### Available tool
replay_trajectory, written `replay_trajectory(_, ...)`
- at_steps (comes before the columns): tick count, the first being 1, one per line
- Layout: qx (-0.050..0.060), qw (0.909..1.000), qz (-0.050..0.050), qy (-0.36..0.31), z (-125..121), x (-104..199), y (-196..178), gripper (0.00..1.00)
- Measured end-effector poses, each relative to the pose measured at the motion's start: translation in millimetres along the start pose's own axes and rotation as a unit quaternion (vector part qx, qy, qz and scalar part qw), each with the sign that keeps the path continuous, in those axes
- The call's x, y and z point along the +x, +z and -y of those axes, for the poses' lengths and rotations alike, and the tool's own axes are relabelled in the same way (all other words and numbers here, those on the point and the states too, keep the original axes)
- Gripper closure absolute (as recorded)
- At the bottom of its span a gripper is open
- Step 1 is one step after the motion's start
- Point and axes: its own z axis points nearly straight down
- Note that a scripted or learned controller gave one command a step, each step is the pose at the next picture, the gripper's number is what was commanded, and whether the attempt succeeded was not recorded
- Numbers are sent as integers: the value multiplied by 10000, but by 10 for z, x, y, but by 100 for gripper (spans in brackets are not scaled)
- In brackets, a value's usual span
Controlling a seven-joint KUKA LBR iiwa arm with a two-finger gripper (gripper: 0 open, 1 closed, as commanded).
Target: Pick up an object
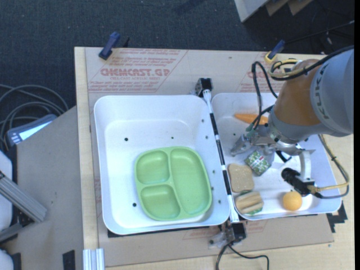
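end effector (254,151): in right bin (323,167), fingers' state unclear
green-patterned object (259,162): just below it
orange ball (292,201): 5 o'clock
green tray (171,183): left bin (112,122)

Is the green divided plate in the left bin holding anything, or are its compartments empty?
Empty. The green divided plate lies flat in the left bin, and all three compartments show bare green.
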Motion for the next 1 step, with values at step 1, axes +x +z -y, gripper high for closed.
replay_trajectory(1, -3, 10000, 3, 5, 435, -120, 1, 0)
